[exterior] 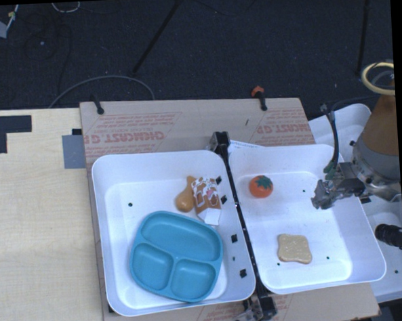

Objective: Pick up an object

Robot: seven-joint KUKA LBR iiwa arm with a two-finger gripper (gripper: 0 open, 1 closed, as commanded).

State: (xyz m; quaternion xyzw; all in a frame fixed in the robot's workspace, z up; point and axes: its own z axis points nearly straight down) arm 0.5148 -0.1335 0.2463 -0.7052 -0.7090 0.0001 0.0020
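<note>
Tomato and toast near tool

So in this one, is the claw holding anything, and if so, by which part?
Nothing is seen held. The claw sits over the right bin's right side, apart from the tomato and the toast piece, which both lie on the bin floor.

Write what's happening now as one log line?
gripper: above right bin | tomato, toast: lying untouched | pick: not done

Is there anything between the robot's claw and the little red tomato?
No. In the camera view, only bare white bin floor lies between the gripper and the tomato. The toast piece sits lower, off that line.
</note>
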